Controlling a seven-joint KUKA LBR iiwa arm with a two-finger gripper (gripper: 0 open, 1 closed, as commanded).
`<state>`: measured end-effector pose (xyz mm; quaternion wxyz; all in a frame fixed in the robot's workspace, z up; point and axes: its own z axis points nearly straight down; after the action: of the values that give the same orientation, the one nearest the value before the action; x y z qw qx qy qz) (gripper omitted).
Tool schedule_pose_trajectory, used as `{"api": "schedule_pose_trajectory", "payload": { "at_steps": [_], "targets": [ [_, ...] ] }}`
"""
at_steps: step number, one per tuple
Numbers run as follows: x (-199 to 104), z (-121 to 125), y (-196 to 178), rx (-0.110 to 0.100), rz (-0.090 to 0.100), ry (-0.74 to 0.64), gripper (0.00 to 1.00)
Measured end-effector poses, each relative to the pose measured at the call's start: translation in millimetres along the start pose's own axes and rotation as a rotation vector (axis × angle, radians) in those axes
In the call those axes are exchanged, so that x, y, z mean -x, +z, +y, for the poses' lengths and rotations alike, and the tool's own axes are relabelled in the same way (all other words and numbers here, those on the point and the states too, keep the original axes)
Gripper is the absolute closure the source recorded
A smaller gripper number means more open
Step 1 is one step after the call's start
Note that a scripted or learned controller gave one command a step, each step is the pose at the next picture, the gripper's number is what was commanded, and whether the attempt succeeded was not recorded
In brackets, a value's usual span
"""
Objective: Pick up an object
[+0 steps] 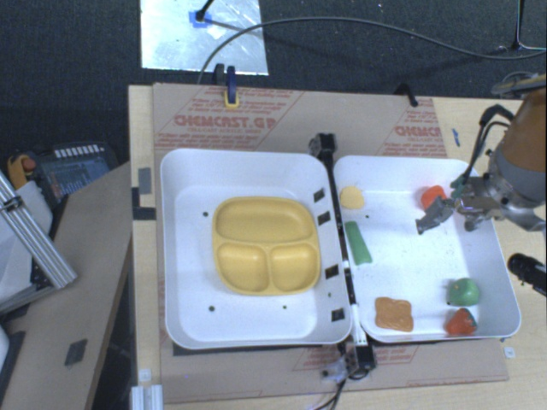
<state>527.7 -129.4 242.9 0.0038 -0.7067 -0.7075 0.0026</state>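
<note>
The right bin [491,254] holds several small items: a pale yellow piece [351,197], a green stick [357,242], an orange-red piece [432,196], a green round fruit [463,292], a red piece [461,321] and a flat orange-brown slab [394,313]. My gripper [446,223] hangs over the right bin's upper right area, open, with its fingers spread and nothing between them. The orange-red piece lies just beyond its left finger [430,217], apart from it.
In the left bin [184,229] sits a yellow divided plate [265,244]. Black clips run along the seam between the bins [336,246]. The arm [523,156] comes in over the right bin's right rim. Cables and a foil sheet [201,24] lie behind the bench.
</note>
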Motion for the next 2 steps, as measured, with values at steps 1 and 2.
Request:
{"api": "schedule_pose_trajectory", "payload": {
  "at_steps": [1, 2],
  "targets": [
    [-0.2, 2.3, -5.3, 0.011, -0.002, -0.003, 0.0],
    [6.2, 10.7, 44.0, 0.008, -0.001, 0.0, 0.0]
  ]
}}
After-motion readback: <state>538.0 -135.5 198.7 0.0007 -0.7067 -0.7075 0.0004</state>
